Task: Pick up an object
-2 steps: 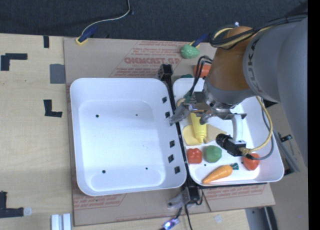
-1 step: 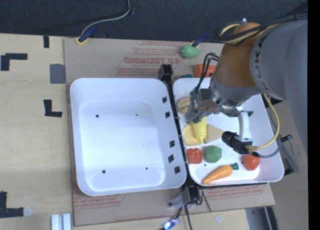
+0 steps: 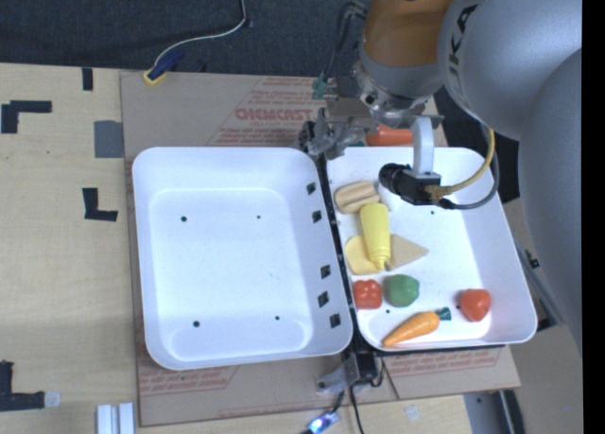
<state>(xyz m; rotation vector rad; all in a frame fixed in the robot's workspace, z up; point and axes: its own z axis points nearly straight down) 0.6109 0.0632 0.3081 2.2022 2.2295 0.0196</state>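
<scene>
Arm: the grey KUKA arm with its orange band (image 3: 411, 2) reaches in from the right and hangs over the far end of the right bin.
Gripper: the two-finger gripper (image 3: 333, 134) sits at the far edge of the bins, just above the seam between them; dark hardware hides its tips, so whether it is open, closed or holding anything cannot be told.
Left bin: the shallow white plastic bin on the left (image 3: 227, 328) lies beside the right one, their long edges touching.
Right bin: the shallow white plastic bin on the right (image 3: 492, 234) holds all the toy food pieces.
Bread roll: a tan oblong toy bread roll (image 3: 354, 196) lies near the seam, just below the gripper.
Yellow bottle: a yellow plastic squeeze bottle (image 3: 375, 234) lies lengthwise, touching the roll's near side.
Yellow slice: a pale yellow rounded piece (image 3: 356, 255) rests against the bottle's left.
Wedge: a tan triangular wedge (image 3: 408, 251) sits just right of the bottle.
Small red piece: a red toy tomato (image 3: 367, 293) lies close to the seam.
Green piece: a green rounded toy vegetable (image 3: 402, 289) sits just beside the tomato.
Carrot: an orange toy carrot (image 3: 412, 327) lies at the near rim.
Red-orange piece: a red-orange rounded toy (image 3: 475, 303) sits near the right corner.
Base: a brown cardboard sheet (image 3: 217, 111) lies under both bins.
</scene>
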